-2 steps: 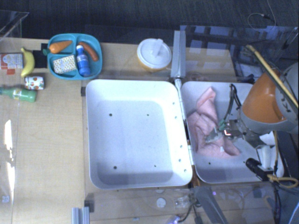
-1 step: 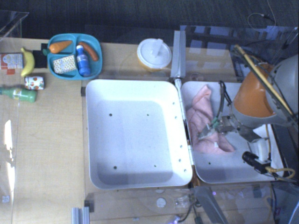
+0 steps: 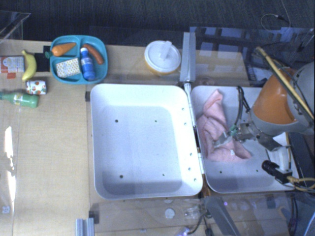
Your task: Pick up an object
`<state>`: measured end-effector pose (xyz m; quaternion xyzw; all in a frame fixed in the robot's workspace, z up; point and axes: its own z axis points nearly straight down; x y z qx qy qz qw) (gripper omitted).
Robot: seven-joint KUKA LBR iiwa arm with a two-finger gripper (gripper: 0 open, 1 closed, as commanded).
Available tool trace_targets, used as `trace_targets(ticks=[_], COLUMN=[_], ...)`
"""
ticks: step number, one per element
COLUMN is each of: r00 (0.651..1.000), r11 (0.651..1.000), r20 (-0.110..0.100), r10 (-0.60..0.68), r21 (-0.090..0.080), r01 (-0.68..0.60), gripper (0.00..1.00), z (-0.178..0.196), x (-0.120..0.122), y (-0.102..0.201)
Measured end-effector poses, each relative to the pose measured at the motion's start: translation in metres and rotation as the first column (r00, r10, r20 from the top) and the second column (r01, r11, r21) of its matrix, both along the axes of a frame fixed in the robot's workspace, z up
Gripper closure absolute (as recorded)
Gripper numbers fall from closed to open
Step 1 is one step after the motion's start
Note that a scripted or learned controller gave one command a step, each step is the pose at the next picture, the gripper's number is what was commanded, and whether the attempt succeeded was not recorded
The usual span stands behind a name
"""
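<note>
- Two shallow white plastic bins: left (image 3: 106, 132), right (image 3: 236, 181)
- One crumpled pink cloth (image 3: 216, 129)
- One blue divided plate (image 3: 101, 58)
- One yellow banana (image 3: 29, 65)
- One white lidded cup (image 3: 162, 56)
- One green bottle (image 3: 19, 99)
- One small printed can (image 3: 36, 87)

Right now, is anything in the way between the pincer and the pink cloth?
Nothing visible is in the way. The pincer is right at the pink cloth in the right bin, and no other thing lies between them.

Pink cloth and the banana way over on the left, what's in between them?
In the camera view, the big left white bin lies between the pink cloth and the banana, then bare bench beside a blue tray of toy food.
</note>
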<state>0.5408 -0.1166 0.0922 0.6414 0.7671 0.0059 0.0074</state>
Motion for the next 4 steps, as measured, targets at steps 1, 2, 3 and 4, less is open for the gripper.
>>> trace_targets(ticks=[1, 2, 3, 4], r00=[1.000, 1.000, 0.992, 0.984], r11=[1.000, 1.000, 0.992, 0.984], r20=[0.000, -0.004, 0.001, 0.001], r10=[-0.001, 0.025, 0.126, 0.178], r21=[0.000, 0.000, -0.003, -0.006], r01=[0.001, -0.025, -0.126, -0.178], gripper=[0.00, 0.00, 0.00, 0.00], z=[0.000, -0.001, 0.000, 0.000], x=[0.000, 0.019, 0.013, 0.000], y=[0.000, -0.008, -0.018, 0.015])
